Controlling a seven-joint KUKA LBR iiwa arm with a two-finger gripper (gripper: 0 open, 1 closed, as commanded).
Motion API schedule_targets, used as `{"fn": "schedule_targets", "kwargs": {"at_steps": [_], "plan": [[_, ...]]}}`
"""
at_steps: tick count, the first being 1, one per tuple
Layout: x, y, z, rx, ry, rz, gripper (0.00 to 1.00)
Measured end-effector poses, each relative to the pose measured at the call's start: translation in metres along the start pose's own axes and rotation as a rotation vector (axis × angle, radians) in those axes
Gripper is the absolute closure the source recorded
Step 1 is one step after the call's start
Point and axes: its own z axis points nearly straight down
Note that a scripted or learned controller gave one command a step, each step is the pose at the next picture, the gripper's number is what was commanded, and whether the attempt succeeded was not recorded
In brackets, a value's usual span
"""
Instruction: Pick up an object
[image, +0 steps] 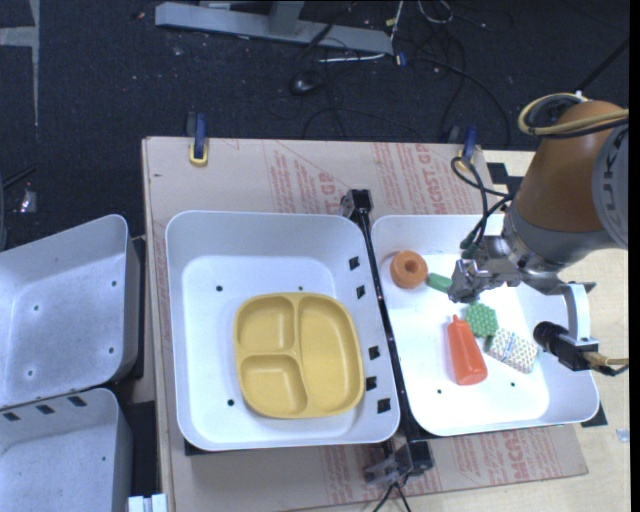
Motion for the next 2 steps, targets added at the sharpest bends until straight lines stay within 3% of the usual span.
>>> {"fn": "schedule_targets", "kwargs": {"at_steps": [1,2], "plan": [[0.054,-0.015,0.004,0.008,0.003,-0.004,1.00],[0.114,-0.013,0.006,0.006,0.003,-0.004,1.00]]}}
